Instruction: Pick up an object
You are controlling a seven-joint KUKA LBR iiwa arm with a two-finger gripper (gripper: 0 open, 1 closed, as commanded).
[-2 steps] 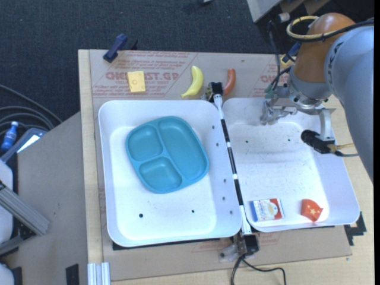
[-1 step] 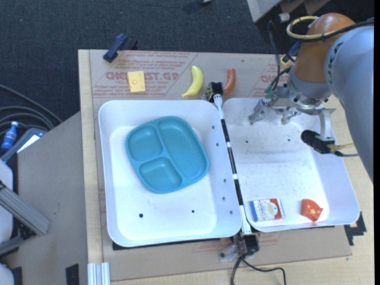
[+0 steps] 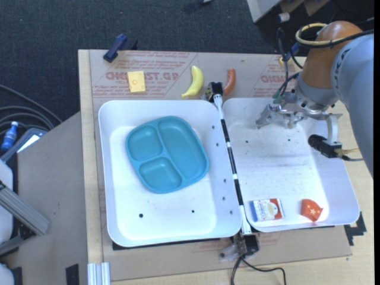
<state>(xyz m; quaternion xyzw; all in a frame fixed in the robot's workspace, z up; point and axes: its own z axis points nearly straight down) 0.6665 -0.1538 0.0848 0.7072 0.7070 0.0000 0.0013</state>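
one fixed overhead camera, slanted downward, both white bins in frame

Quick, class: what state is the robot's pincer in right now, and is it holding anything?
Pincer: over the right bin, nothing seen between its fingers; open or closed cannot be told.

My arm runs off the right edge, so only the wrist end and the orange band show. My wrist covers the gripper from above — I cannot tell how the fingers stand. The print on the box in the right bin is too small to read. The red thing just right of the box is too small to name. Behind the bins, the board's red lettering is partly covered by a yellow tag and the banana. Left of the board, a blue bottle is cut by the edge — so are the cables beside it.
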